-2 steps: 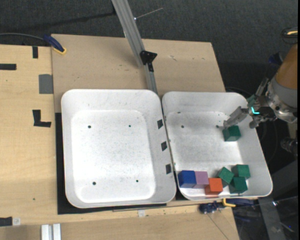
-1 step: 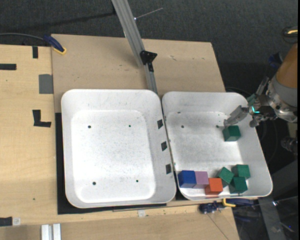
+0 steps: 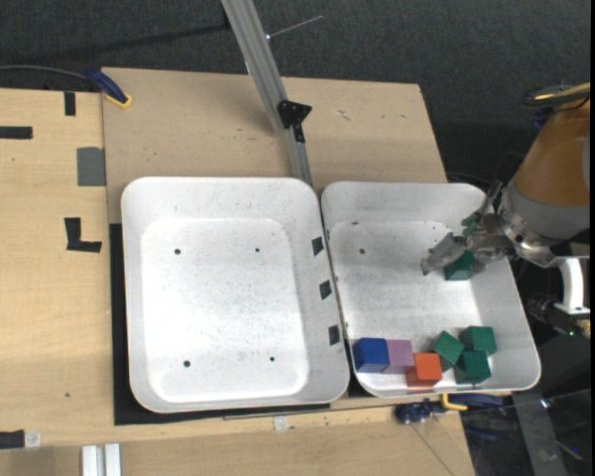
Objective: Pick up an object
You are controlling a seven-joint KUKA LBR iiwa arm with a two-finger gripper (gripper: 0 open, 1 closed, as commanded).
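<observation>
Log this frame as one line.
gripper low in right bin | at green block | grasp unconfirmed | six blocks at near edge

Single fixed camera above the desk, looking down at a slant from a moderate height; both white bins lie in frame, the arm entering from the right.

Bins white matt plastic (speckled); bench pale wood; pole brushed metal.
</observation>
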